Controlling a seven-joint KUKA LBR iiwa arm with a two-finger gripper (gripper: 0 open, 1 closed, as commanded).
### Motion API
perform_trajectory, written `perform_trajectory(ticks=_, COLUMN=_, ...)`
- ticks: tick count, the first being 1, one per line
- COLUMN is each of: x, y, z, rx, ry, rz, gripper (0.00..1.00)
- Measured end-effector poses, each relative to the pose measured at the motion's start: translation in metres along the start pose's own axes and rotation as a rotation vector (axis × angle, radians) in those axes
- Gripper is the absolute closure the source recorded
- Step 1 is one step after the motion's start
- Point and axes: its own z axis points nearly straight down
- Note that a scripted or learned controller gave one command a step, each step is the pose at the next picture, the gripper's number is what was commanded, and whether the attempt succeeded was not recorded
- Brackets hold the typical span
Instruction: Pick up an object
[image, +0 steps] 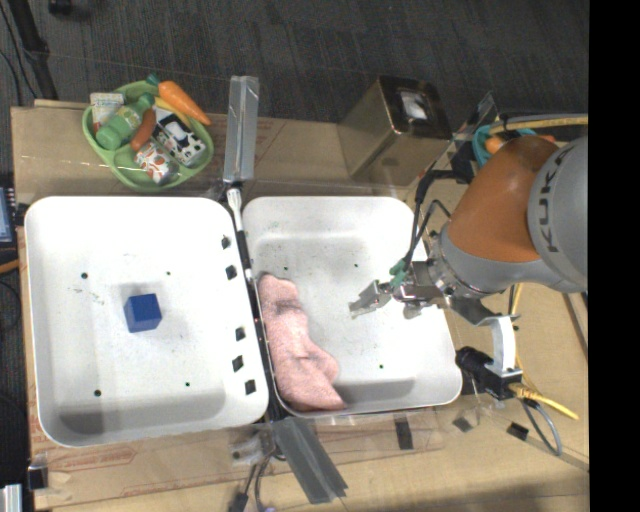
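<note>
The claw (368, 299) hangs over the middle of the right bin (330, 215), reaching in from three o'clock with nothing between its fingers; whether they are spread or closed I cannot tell; it appears poised to descend. The nearest candidate, a pink cloth (292, 345), lies slumped along the bin's nine o'clock wall, apart from the claw; that wall may crowd a grasp. A blue cube (143, 311) sits alone in the left bin (60, 215); a green bowl of toy food (148, 130) rests on the worktop at eleven o'clock, out of the way.
</note>
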Motion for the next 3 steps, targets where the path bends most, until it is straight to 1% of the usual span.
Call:
perform_trajectory(ticks=1, x=0.045, y=0.019, z=0.121, rx=-0.008, ry=-0.001, rz=-0.034, gripper=0.0)
perform_trajectory(ticks=2, x=0.056, y=0.082, z=0.12, rx=-0.007, ry=-0.003, rz=-0.165, gripper=0.0)
perform_trajectory(ticks=3, x=0.059, y=0.025, z=0.121, rx=-0.006, ry=-0.004, rz=-0.196, gripper=0.0)
